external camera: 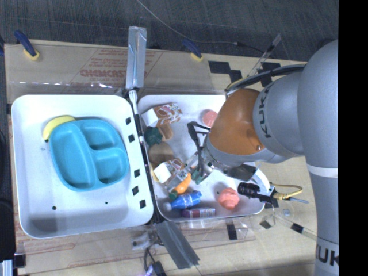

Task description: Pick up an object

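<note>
My gripper (197,171) is low in the right bin (253,210), reaching in under the orange wrist band among a cluster of small objects. Just below and to its left lies an orange carrot-like piece (183,184), and a white box (162,172) sits to the left of that. A blue bottle (187,200) and a dark marker-like tube (198,213) lie near the bin's front wall. A pink toy (228,197) rests to the right of them. The arm hides the right part of the bin.
Further back in the right bin are a dark green item (153,135), a brown item (161,153), a printed packet (168,112) and a pink ball (209,118). The left bin (34,211) holds a blue divided tray (89,153) and a yellow banana (57,123).
</note>
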{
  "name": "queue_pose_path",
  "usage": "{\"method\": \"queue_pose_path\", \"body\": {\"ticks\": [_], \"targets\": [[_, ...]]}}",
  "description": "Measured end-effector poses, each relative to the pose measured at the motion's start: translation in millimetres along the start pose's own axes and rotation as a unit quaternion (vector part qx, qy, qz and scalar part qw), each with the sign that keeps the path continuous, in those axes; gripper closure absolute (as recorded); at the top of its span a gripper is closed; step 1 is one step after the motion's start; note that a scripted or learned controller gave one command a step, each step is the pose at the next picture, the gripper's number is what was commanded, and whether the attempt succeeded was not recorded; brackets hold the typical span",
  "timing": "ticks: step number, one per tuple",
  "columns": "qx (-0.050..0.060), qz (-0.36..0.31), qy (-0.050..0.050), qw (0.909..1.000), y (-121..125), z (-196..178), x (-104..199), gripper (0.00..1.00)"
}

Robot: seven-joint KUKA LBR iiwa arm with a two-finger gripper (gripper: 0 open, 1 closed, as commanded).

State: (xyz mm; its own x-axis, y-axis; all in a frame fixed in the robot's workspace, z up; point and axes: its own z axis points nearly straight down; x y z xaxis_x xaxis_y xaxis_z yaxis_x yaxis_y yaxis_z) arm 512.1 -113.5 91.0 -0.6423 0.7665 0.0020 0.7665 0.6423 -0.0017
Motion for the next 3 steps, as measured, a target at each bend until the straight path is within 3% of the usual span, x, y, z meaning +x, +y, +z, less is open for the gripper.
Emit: {"method": "queue_pose_path", "body": {"ticks": [1, 2, 3], "targets": [[-0.001, 0.064, -0.002, 0.9979, 20, -1, 3, 0.00], [-0.002, 0.127, -0.002, 0.9919, 45, -82, -32, 0.00], [-0.002, 0.264, -0.004, 0.9645, 95, -8, -85, 0.00]]}}
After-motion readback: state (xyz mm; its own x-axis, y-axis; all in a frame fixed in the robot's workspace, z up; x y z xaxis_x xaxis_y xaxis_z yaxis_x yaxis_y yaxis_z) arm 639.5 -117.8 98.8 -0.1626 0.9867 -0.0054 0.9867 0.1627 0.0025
